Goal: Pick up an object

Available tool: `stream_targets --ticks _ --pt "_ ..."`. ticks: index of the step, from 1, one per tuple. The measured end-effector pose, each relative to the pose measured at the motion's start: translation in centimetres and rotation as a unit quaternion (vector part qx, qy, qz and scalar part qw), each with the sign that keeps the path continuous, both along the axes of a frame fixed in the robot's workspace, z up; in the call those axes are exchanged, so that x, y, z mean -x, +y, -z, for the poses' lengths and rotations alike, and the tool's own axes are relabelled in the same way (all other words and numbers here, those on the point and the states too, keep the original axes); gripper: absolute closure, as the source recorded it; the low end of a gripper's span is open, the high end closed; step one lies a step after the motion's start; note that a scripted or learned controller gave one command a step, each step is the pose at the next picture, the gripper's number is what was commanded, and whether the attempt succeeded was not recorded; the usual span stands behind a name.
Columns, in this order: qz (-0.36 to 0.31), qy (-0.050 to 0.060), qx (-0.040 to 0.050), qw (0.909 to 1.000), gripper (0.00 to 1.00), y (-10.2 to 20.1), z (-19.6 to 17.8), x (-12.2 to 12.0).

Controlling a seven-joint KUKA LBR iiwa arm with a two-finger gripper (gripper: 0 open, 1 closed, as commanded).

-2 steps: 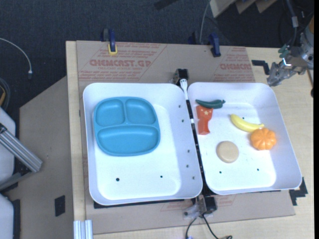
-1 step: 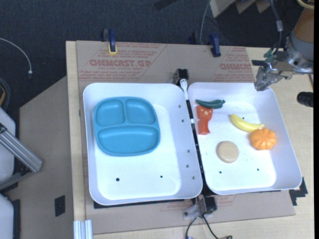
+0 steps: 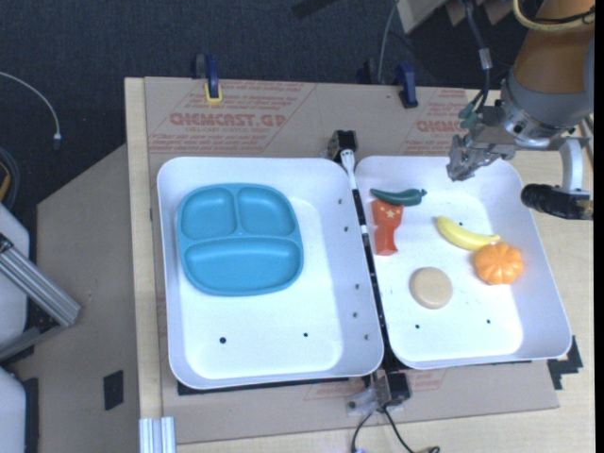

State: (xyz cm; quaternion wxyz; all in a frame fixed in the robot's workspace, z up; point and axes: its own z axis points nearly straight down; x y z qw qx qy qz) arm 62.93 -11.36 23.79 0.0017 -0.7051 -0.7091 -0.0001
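Nearest, a beige disc (image 3: 432,288) lies in the right bin (image 3: 538,324); the hand (image 3: 463,166), grip unclear, hovers at one o'clock; cardboard (image 3: 226,118) reads "CHEMCAST".

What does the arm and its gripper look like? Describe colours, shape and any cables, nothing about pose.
The arm is a thick rounded grey cylinder with a broad orange band above the wrist. It narrows to a grey metallic gripper, small and angular, its details too blurred to make out. A thin dark cable runs down alongside the arm toward the gripper, and a yellowish cable loops near the top of the orange section.
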Motion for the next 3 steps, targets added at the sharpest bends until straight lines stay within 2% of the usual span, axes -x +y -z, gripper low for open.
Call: stream_targets --ticks 3 --pt "-0.001 0.0 0.0001 1.0 1.0 17.6 -0.9 2.7"
